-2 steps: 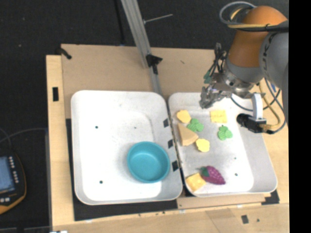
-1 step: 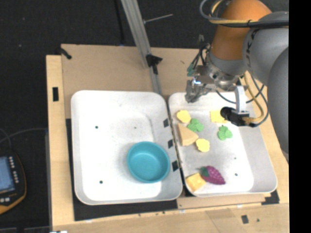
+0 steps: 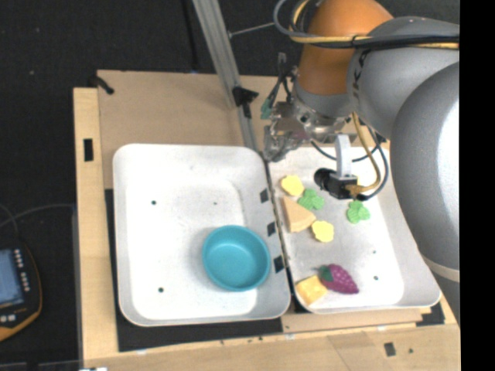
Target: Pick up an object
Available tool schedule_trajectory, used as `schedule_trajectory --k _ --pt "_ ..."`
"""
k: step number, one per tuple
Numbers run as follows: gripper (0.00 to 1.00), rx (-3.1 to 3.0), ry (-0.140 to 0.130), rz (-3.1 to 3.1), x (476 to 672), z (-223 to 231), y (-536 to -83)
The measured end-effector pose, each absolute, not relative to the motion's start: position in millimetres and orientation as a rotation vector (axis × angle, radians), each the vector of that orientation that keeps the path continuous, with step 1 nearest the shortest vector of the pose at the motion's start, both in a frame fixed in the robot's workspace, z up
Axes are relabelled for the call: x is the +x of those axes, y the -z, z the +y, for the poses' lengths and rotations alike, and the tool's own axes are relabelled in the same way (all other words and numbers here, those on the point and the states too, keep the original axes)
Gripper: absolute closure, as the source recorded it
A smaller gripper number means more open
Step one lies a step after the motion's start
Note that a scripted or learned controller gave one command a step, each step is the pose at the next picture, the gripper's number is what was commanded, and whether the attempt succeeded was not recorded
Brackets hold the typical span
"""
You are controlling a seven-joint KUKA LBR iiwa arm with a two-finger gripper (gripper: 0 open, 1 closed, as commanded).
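Grey arm (image 3: 410, 130) hangs its gripper (image 3: 288, 141) over the right bin's (image 3: 387, 284) far corner, probably choosing among the toys; jaws unclear.

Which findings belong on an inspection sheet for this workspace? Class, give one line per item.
Surface: wooden bench bearing left bin and right bin.
Job's things: blue bowl in left bin; purple grapes, yellow pieces, green pieces, tan wedge in right bin.
Clutter: nothing seen.
End effector: end effector over right bin's far corner; finger state unclear.
Cables: cable loops above the wrist.
Surroundings: handheld screen at left; metal pole.
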State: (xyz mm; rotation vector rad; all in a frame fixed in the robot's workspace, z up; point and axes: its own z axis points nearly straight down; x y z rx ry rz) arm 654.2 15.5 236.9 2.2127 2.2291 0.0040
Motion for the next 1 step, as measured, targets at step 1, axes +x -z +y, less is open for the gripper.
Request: schedule_trajectory --k 1 --pt "1.00 2.214 -0.003 2.230 661.7 67.0 -228.7"
